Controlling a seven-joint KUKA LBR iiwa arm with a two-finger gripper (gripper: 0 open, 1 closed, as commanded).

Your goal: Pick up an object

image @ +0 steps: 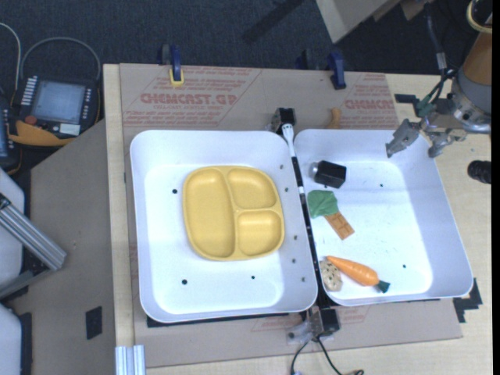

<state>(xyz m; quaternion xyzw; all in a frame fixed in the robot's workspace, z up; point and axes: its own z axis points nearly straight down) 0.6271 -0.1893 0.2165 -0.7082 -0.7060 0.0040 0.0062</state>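
Overhead, the gripper (416, 137) stood above the far right corner of the right bin (437, 233), its two fingers spread apart with nothing between them. One fingertip pointed toward the bin's back wall on the camera's left of the wrist, the other hung nearer the right rim. All loose objects lay well apart from it, toward the left side of that bin. Nearest was a small black block (330, 173), resting on the bin floor close to the divider between the bins, to the camera's left of the gripper and slightly nearer the viewer. Just in front of the block lay a green leaf-shaped piece (322, 203), with a flat orange-brown rectangular piece (340, 225) touching or just beside its near edge. Farther forward, near the front wall, a toy carrot (354, 271) lay on its side with its green end pointing right, and a small speckled tan item (330, 273) sat just beside its blunt end. The left bin (156, 209) held a yellow divided tray (233, 211) with three compartments, lying flat near its middle. A handheld control pendant (57, 100) sat off the bench at the far left.
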